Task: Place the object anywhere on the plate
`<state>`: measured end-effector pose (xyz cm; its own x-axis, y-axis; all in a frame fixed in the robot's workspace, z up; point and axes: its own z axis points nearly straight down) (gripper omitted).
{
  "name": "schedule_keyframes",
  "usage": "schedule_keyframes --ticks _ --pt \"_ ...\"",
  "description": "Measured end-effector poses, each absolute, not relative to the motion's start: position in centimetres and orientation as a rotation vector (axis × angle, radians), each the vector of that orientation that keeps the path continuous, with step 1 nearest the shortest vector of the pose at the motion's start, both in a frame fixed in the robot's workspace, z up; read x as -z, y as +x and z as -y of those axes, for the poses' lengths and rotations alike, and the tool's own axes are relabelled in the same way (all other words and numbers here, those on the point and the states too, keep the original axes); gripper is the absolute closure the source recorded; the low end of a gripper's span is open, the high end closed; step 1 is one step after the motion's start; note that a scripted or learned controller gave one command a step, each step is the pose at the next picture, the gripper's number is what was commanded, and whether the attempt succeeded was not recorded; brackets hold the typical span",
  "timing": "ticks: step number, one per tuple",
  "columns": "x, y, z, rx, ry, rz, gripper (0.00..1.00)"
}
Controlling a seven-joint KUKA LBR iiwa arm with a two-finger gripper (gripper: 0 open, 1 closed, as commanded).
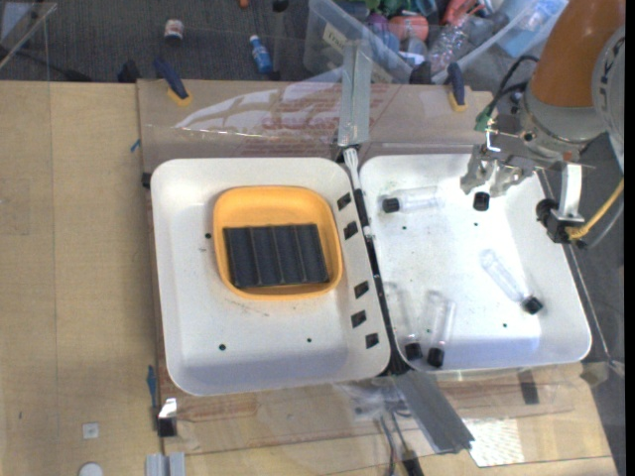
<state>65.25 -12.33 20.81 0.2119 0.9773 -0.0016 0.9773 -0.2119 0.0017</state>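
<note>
An orange-yellow plate (pixel 230 213) lies in the left bin (pixel 184 296) with a dark ribbed rectangular block (pixel 276 255) resting on it. Several clear tubes with black caps lie in the right bin (pixel 556 337): one at the back left (pixel 409 203), one at the right (pixel 506 276), and two near the front left (pixel 438 317). My gripper (pixel 493 175) hangs over the back of the right bin, far from the plate. A small black cap-like piece (pixel 481 202) shows just under it; whether it is held is unclear.
A divider with black clips (pixel 357 256) runs between the two bins. Behind the bins stand an upright metal post (pixel 354 97) and a clear tub of coloured toys (pixel 417 8). Cables hang off the arm's wrist (pixel 561 206) at the right bin's edge.
</note>
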Motion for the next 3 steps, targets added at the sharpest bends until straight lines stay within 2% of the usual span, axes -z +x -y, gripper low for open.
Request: schedule_keyframes --ticks 1,2,3 --pt "-20.7 66.7 8.1 -0.004 2.166 -2.271 1.0" --pt "-22.8 66.8 5.2 -0.005 1.898 -2.496 1.0" --pt "-21.4 66.7 -0.9 -0.001 1.74 -2.616 1.0"
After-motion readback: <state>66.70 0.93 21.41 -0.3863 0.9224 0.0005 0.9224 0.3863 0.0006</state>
